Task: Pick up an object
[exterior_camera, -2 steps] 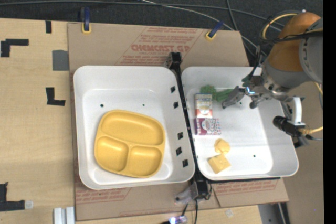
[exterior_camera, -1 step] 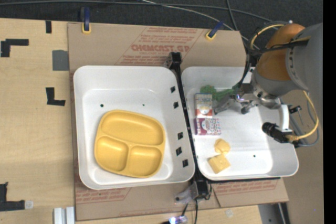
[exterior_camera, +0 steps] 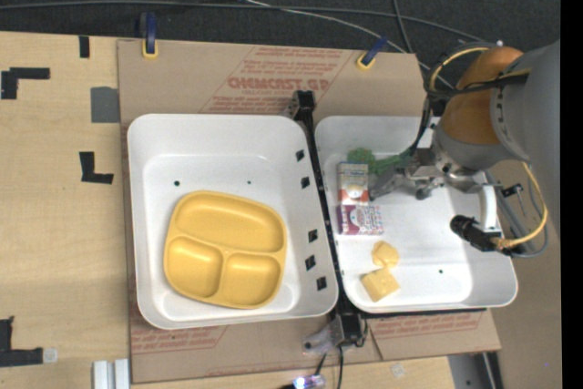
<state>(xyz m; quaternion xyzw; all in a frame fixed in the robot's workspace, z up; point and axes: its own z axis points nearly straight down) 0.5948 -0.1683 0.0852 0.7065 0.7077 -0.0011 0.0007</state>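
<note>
A: Starting at the near edge, what do we have?

B: In the right-hand shallow white plastic bin (exterior_camera: 474, 287), nearest us, we see two pale yellow cheese-like wedges (exterior_camera: 382, 273), one just behind the other. In the left-hand white bin (exterior_camera: 146, 196) lies a yellow moulded plastic tray with three compartments (exterior_camera: 225, 248), flat on the floor.

A: And farther back?

B: Behind the wedges, close to the divider, we see a small flat carton with a pink, red and white label (exterior_camera: 356, 198), lying lengthwise. Just beyond it sits a green leafy-looking piece (exterior_camera: 369, 158) (its exact shape is hard to read).

A: The tool?

B: The grey arm's two-finger gripper (exterior_camera: 401, 178) is low in the right bin, just beside the carton and the green piece. We cannot tell how its jaws stand, nor whether it touches either thing. Both bins rest on a brown cardboard sheet (exterior_camera: 264, 77).
</note>
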